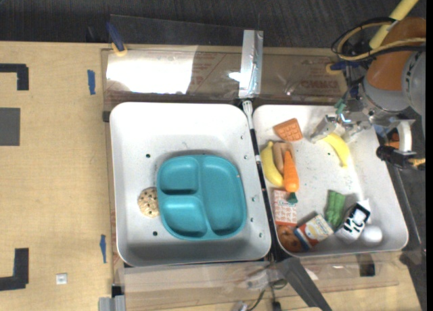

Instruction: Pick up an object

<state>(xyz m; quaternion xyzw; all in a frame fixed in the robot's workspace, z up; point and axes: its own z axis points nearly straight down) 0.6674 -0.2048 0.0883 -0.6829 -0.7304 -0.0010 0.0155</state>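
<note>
My gripper point(336, 124) hangs over the far right part of the right bin point(392, 198), just above one end of a small yellow banana point(339, 149) that lies on the bin floor. Left of it lie an orange square snack point(288, 130), a larger banana point(271, 164) and an orange carrot point(290, 171) side by side. Along the bin's near side are a red-and-white packet point(284, 207), a brown cookie point(289, 237), a small carton point(315, 228), a green object point(333, 207) and a black-and-white object point(354, 219).
The left bin point(132, 140) holds a teal divided plate point(201, 196) and a cookie point(148, 201) by its left edge. A metal divider post point(251, 63) stands behind the bins. The arm's orange band point(398, 56) and cables sit at the top right.
</note>
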